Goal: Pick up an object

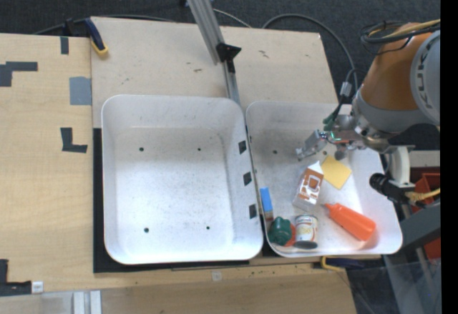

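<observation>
My gripper (323,149) hangs over the right bin (286,130), in its upper right part. Its fingers stand open with nothing between them. Just below it lies a yellow block (337,174). Beside that block, to the left, is an orange and white packet (310,187). Toward the front of the bin lie an orange bottle (351,222), a small can (305,230), a green object (280,232) and a blue stick (266,201) along the left wall.
The left bin (172,177) sits next to the right one, and they share a middle wall. A metal pole (204,8) slants down from the top toward the bins' junction. A cable (300,19) loops behind the right bin.
</observation>
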Controlling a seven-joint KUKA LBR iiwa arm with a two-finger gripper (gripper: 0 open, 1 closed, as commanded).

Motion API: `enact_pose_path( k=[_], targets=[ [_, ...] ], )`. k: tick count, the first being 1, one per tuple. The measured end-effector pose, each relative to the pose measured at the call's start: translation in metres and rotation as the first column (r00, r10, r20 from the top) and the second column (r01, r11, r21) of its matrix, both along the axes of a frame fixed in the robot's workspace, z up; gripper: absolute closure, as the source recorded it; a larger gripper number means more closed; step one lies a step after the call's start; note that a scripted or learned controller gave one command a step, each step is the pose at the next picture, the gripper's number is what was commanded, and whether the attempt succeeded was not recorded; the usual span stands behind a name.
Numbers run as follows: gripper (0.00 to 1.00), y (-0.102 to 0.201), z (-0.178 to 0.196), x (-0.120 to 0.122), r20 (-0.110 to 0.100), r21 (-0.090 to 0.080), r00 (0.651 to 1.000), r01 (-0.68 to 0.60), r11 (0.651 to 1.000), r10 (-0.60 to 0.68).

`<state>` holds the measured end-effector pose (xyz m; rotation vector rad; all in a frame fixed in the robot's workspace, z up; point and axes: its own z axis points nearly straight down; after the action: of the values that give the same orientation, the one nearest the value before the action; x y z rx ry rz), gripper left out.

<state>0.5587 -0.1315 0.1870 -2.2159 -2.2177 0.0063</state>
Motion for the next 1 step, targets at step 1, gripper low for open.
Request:
enact_pose_path(
  k=[1],
  targets=[
    [0.0, 0.0, 0.0029, 0.0012, 0.005, -0.001, 1.0, -0.001, 1.0, 0.001]
  ],
)
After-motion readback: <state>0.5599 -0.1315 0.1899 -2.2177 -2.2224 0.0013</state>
